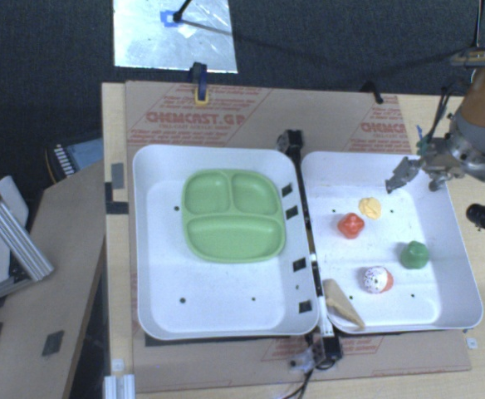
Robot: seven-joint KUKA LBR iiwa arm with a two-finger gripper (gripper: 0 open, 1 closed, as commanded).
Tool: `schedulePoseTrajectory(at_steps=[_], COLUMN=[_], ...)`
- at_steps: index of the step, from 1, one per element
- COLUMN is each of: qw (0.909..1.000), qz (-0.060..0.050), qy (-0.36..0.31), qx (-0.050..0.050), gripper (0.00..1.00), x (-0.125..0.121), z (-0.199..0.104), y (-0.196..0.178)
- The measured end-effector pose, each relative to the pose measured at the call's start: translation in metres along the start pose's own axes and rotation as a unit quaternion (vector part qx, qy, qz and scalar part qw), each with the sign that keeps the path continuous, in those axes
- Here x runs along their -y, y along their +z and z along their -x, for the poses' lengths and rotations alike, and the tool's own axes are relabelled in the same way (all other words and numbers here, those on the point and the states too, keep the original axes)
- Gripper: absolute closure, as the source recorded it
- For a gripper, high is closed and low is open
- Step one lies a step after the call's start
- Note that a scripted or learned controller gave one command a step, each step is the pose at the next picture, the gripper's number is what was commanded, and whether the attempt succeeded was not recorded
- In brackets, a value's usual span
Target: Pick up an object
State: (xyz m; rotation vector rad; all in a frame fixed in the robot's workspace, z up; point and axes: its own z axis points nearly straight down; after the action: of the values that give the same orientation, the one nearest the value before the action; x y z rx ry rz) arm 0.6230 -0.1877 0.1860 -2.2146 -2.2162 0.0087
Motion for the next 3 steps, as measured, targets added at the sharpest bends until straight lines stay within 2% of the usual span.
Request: schedulePoseTrajectory(at_steps=[1,3], qw=[1.0,1.0], qz=[0.006,0.005], qy=[-0.001,-0.003], qx=[0.001,0.001], gripper=[0.0,0.0], x=[-0.003,-0.01], z=[0.0,-0.003], y=[-0.007,0.103])
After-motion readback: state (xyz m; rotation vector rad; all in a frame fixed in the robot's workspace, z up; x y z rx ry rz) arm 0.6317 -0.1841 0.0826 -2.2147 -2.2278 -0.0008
